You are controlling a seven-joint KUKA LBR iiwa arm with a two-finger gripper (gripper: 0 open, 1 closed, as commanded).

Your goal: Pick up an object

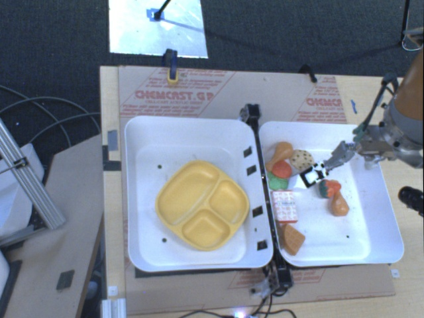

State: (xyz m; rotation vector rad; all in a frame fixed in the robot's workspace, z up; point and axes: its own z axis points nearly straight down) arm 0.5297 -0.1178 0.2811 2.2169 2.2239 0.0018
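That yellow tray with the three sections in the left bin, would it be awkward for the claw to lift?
Probably. The yellow tray is wide and shallow and lies flat, so only its thin rim offers a grip. It looks like moulded plastic, likely stiff and light for its size. Held by one edge, it would probably tilt or swing, and its smooth surface may slip.

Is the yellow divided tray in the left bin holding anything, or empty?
Empty. The yellow divided tray lies flat in the left bin, and all three compartments show bare yellow. The small items sit in the right bin.
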